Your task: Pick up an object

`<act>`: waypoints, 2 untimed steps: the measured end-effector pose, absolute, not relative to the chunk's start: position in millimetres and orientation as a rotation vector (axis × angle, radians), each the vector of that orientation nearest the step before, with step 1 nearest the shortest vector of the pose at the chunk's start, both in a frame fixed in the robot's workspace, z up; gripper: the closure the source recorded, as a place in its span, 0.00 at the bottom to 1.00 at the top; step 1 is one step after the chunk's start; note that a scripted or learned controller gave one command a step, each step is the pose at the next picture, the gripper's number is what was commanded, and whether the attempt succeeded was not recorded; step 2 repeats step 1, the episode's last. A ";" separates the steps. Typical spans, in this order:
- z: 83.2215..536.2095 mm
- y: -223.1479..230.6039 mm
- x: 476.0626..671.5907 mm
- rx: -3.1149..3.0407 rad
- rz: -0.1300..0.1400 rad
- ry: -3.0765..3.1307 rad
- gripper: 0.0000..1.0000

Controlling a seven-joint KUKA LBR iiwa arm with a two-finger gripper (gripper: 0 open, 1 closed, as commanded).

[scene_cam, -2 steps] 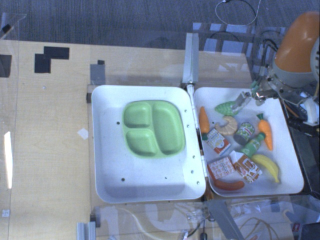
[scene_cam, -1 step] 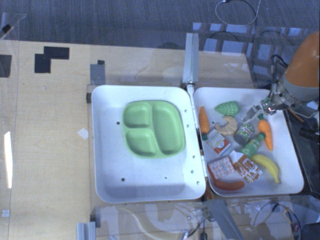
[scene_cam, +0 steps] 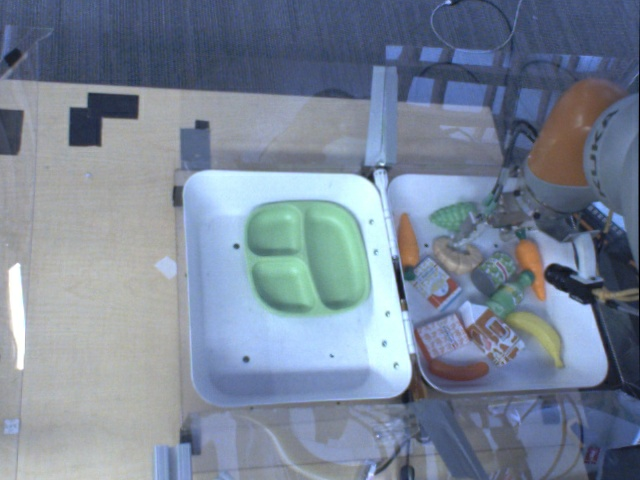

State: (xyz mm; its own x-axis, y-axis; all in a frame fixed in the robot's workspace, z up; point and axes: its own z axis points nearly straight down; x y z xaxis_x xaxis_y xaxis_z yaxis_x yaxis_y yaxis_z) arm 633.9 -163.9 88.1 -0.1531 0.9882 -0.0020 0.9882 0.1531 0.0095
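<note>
From my seat I see the table (scene_cam: pixel 100 268) carrying two white bins side by side. The left bin (scene_cam: pixel 215 348) sits in the middle of the frame and holds a green divided plate (scene_cam: pixel 305 256), lying flat toward its upper part. The right bin (scene_cam: pixel 590 368) at the right of the frame is crowded: a carrot (scene_cam: pixel 407 241) lies along its left wall, a green leafy piece (scene_cam: pixel 455 214) sits near the top, a tan mushroom-like piece (scene_cam: pixel 457 256) is just below that, and a small carton (scene_cam: pixel 437 280) lies beside the carrot. Lower down I make out two red-and-white packets (scene_cam: pixel 443 336) (scene_cam: pixel 497 338), a red sausage (scene_cam: pixel 459 371) against the bottom wall, a yellow banana (scene_cam: pixel 541 335) at lower right, a green bottle (scene_cam: pixel 507 297), a grey-green can (scene_cam: pixel 492 271) and a second carrot (scene_cam: pixel 531 265). The arm (scene_cam: pixel 585 148) comes in from the upper right, and its gripper (scene_cam: pixel 478 226) is low over the upper part of the right bin, between the leafy piece and the mushroom-like piece. I cannot tell how the gripper is set, nor whether it touches anything.
</note>
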 end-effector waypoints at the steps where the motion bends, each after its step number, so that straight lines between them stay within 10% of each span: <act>1: 90.2 -132.4 669.0 2.012 -0.004 2.421 0.00; 2: 90.2 -132.4 669.0 2.012 -0.004 2.421 0.00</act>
